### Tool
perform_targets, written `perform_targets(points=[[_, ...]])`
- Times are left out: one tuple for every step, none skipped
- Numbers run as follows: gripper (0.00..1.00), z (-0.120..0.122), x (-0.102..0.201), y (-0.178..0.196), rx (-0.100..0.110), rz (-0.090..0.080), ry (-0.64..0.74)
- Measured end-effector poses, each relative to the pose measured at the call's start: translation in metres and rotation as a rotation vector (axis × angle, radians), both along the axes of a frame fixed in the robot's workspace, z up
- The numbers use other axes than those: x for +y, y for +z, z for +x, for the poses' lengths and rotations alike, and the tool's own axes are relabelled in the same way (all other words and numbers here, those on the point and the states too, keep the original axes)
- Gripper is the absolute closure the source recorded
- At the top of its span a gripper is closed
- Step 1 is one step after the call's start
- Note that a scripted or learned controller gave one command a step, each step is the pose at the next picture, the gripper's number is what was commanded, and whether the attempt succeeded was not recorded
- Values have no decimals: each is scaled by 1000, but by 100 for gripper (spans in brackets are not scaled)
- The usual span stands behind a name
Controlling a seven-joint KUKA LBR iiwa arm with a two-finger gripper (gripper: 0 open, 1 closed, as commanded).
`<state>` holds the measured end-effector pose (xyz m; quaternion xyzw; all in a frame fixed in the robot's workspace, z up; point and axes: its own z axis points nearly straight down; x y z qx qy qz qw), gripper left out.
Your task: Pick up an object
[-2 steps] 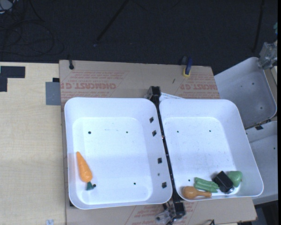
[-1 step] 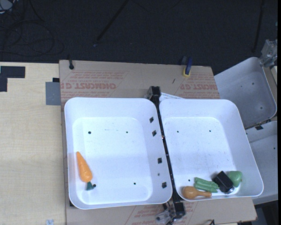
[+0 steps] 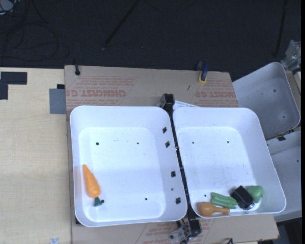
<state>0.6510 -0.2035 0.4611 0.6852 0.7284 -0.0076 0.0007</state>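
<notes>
Fixed overhead camera, slanted down over both bins (image 3: pixel 169 117)

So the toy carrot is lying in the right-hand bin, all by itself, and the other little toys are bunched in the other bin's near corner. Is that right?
Not quite. The camera view shows the toy carrot alone in the left-hand bin, not the right. The rest holds: the other little toys are bunched in the near corner of the other bin.
</notes>
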Motion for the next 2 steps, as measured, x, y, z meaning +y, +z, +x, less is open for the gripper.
perform_targets(points=[[100, 1, 1, 10, 0, -1, 4], [100, 1, 2, 19, 0, -2, 8]])
